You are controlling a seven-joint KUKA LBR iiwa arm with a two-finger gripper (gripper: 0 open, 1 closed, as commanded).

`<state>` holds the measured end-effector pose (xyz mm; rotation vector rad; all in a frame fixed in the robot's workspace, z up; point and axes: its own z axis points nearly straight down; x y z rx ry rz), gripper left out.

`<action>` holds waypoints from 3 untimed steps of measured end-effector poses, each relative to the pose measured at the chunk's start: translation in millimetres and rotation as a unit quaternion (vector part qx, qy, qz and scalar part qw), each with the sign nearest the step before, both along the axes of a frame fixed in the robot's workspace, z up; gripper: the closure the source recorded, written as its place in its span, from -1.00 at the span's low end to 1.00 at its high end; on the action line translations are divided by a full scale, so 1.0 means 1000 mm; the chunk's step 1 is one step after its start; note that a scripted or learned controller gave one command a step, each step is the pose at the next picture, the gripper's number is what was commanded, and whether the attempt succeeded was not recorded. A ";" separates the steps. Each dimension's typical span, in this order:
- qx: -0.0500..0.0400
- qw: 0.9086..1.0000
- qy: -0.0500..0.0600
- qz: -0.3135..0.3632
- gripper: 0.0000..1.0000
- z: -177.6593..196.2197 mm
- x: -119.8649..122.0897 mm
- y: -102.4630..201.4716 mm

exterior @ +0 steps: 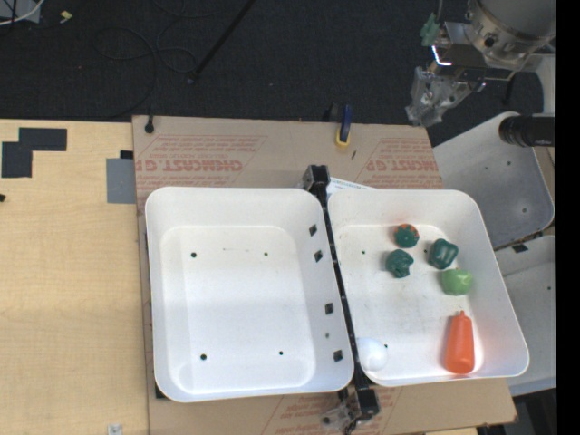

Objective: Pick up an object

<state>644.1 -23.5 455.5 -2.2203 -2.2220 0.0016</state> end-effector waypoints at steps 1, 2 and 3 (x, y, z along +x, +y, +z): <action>0.000 1.000 -0.001 0.001 1.00 0.042 0.000 -0.005; 0.000 1.000 0.000 0.000 1.00 0.077 0.000 -0.025; 0.000 1.000 0.003 -0.002 1.00 0.042 0.000 -0.088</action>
